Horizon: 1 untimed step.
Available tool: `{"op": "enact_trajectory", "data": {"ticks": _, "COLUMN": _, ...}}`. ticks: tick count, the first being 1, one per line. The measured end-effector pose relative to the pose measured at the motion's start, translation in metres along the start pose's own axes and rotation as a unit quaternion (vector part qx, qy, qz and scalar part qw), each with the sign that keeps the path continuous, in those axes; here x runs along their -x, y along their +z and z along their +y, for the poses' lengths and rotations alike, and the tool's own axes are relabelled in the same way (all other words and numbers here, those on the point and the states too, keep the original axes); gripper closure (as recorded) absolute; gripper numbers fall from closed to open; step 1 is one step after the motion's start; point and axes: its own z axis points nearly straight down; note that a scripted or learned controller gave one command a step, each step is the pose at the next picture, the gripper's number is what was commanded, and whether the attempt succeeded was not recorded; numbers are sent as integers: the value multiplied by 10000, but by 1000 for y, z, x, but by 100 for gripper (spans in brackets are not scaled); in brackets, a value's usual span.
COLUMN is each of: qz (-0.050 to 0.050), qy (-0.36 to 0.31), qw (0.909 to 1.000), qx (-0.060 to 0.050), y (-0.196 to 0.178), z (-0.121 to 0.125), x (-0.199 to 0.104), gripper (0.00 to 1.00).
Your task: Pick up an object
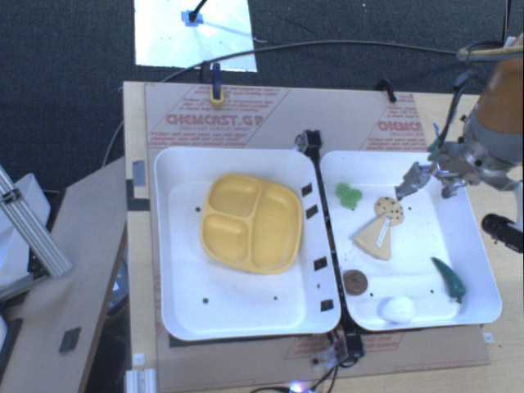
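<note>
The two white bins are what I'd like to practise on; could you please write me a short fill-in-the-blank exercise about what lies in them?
1. The yellow divided tray lies in the ____ bin.
2. The white egg lies next to the ____ disc.
3. The pepper in the right bin is ____ in colour.
4. The claw hangs over the ____ bin.

Missing words: left; brown; green; right

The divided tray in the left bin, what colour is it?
Pale yellow; the tray shows plainly in the camera view.
</note>
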Motion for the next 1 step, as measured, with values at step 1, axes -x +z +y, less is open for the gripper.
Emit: {"op": "enact_trajectory", "data": {"ticks": 1, "qz": -7, "qy": -12, "qw": 10000, "qx": 59, "y": -7, "z": 2, "x": 0, "gripper": 0}}
